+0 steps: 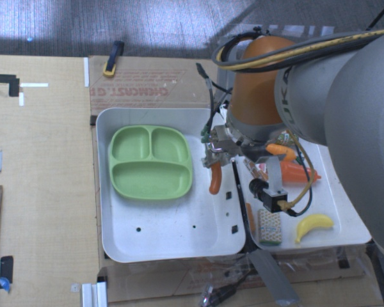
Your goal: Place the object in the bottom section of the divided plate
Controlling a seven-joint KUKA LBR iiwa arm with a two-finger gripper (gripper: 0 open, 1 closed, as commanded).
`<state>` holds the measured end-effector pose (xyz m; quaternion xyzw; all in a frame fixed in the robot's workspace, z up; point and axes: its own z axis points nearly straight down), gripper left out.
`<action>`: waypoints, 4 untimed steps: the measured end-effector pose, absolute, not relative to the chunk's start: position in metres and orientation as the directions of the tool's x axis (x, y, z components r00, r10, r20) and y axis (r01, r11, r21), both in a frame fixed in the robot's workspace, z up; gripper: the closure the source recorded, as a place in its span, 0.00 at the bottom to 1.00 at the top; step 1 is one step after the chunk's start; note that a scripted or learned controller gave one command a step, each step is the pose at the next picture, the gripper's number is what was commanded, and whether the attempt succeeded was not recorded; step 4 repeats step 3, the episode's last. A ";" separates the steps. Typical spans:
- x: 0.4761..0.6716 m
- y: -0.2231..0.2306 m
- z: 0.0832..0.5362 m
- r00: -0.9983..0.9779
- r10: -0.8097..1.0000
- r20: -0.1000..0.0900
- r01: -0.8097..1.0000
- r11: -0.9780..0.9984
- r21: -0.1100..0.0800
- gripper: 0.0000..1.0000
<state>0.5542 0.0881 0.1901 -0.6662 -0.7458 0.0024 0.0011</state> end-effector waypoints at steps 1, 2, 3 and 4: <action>0.553 0.072 0.190 0.045 0.999 -0.002 0.999 -0.045 -0.003 1.00; 0.550 0.152 0.164 -0.105 0.994 -0.002 0.994 0.105 -0.005 1.00; 0.550 0.152 0.164 -0.104 0.995 -0.002 0.995 0.104 -0.004 0.00; 0.550 0.152 0.164 -0.104 0.995 -0.002 0.995 0.104 -0.004 0.00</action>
